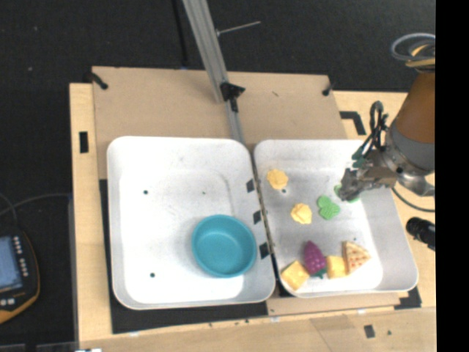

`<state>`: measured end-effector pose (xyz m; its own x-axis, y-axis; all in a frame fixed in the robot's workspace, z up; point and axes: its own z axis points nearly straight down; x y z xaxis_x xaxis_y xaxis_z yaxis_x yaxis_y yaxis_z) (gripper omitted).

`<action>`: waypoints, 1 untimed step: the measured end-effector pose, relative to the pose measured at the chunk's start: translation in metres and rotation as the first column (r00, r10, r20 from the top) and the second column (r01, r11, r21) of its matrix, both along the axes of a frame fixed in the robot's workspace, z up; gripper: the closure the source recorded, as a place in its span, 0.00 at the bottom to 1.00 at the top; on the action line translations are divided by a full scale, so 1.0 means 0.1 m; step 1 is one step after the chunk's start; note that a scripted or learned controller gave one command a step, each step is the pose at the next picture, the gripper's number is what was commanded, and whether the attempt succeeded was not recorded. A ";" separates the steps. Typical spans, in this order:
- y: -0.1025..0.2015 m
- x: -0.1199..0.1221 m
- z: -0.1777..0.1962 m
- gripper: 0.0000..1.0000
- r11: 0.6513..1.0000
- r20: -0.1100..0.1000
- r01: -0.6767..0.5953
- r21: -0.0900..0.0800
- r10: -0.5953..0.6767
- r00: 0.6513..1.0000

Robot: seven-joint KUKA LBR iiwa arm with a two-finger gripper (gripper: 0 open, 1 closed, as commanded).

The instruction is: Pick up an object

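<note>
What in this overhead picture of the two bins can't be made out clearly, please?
- Gripper: small and dark in the camera view; its state is unclear.
- Green toy: beside the gripper; contact can't be judged.
- Arm: cut off by the right edge.
- Purple toy: too small to identify.

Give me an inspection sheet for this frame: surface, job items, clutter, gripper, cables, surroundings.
Surface: wooden bench bearing left bin and right bin, side by side.
Job's things: right bin holds green toy, two yellow pieces, purple grapes, yellow block, pizza slice.
Clutter: blue bowl in left bin.
Gripper: gripper low over right bin, beside green toy; finger state unclear.
Cables: black cable looping at the wrist.
Surroundings: metal pole behind the bins; handheld pendant at left edge.
</note>
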<state>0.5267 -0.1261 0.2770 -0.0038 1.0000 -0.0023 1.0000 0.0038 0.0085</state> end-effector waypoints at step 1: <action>0.44 0.21 0.04 1.00 1.000 -0.005 -0.003 0.003 0.003 1.000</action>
<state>0.5479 -0.0826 0.2813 -0.0069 1.0000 0.0004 1.0000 0.0069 0.0031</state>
